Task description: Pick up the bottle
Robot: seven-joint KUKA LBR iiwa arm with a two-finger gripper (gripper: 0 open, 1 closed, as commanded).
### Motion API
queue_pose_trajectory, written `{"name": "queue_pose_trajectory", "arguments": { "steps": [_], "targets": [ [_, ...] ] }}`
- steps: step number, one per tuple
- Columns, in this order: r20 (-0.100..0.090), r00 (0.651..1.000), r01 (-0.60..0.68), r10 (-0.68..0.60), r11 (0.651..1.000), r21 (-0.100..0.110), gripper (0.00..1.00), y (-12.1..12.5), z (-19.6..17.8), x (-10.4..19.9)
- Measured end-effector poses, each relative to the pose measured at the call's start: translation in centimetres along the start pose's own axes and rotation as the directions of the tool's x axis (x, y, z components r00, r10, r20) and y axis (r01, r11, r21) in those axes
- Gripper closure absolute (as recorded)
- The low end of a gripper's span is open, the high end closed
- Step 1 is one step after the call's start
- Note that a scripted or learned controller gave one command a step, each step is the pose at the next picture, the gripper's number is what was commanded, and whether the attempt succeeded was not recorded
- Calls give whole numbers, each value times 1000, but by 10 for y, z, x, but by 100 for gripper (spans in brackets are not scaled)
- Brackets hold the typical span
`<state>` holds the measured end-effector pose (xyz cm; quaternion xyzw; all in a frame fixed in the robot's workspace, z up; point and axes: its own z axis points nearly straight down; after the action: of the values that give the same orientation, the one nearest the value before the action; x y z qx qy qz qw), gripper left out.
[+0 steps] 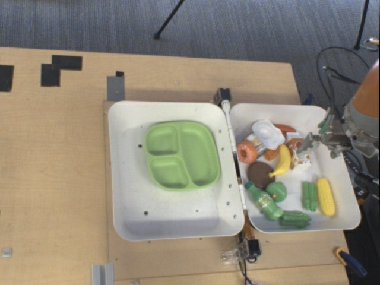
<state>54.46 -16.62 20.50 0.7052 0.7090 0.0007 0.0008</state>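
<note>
**Bottle lies at the near-left of the right bin, gripper off to the far right**

While I watch from the overhead camera, I see the bottle [265,201] lying flat in the right bin [347,186], close to its left wall and toward the near edge. It is green, and its long axis runs diagonally: the capped neck points up-left toward the divider between the bins, the base down-right toward the near rim. A brown round piece [259,172] sits just above its neck, a green round piece [276,190] touches its right side, and a dark green piece [295,219] lies just past its base.

Farther back I see a banana [283,160], a donut [246,152] and a white item [268,133]. Corn [325,196] and a green pod [309,196] lie side by side to the right.

My gripper [309,142] hangs over the bin's far-right part, well apart from the bottle. I cannot tell how it is set from this view.

The left bin [127,159] holds a green divided plate [181,154].
</note>
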Motion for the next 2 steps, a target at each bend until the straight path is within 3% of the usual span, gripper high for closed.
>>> {"name": "queue_pose_trajectory", "arguments": {
  "steps": [1, 2],
  "targets": [
    [-1, 1000, -6, 6, 1000, 2, 0, -41, 72, 50],
    [-4, 963, -269, 269, 963, -7, 0, -49, 116, 74]
  ]
}}
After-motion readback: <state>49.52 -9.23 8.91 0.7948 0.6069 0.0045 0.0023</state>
